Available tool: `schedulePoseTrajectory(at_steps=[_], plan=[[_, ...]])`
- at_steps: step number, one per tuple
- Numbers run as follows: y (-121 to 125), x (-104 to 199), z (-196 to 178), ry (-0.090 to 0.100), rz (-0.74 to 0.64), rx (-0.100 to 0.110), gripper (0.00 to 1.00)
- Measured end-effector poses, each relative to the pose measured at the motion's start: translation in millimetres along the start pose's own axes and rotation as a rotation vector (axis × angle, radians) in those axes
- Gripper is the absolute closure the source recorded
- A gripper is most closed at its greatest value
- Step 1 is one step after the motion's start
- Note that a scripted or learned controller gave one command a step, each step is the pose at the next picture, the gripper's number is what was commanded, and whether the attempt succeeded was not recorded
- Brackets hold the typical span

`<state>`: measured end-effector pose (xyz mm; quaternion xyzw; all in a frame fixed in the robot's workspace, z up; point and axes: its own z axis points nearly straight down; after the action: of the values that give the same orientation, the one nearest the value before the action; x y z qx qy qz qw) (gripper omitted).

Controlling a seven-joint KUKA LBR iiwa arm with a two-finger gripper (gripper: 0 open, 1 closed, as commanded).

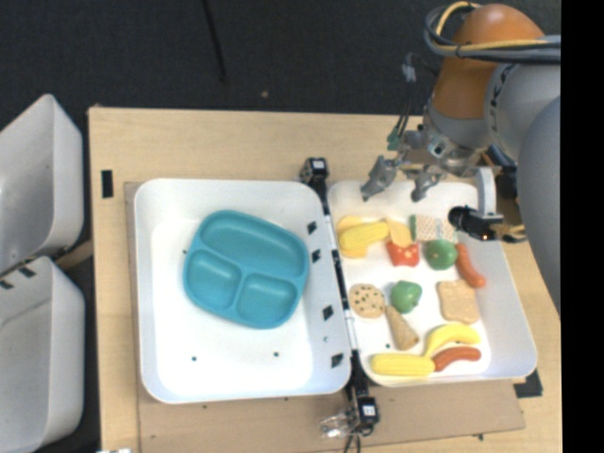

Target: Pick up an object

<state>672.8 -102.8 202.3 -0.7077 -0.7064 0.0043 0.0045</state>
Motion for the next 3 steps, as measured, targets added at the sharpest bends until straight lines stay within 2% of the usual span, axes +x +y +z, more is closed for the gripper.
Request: schedulePoseTrajectory(at_steps=[1,2,3], plan=[[3,0,-9,0.0,-0.001,-0.014,0.0],[-6,-4,39,-0.002,-0.001,-0.01,0.0],[-4,-2,102,-0.002,-0.004,-0.01,0.0]])
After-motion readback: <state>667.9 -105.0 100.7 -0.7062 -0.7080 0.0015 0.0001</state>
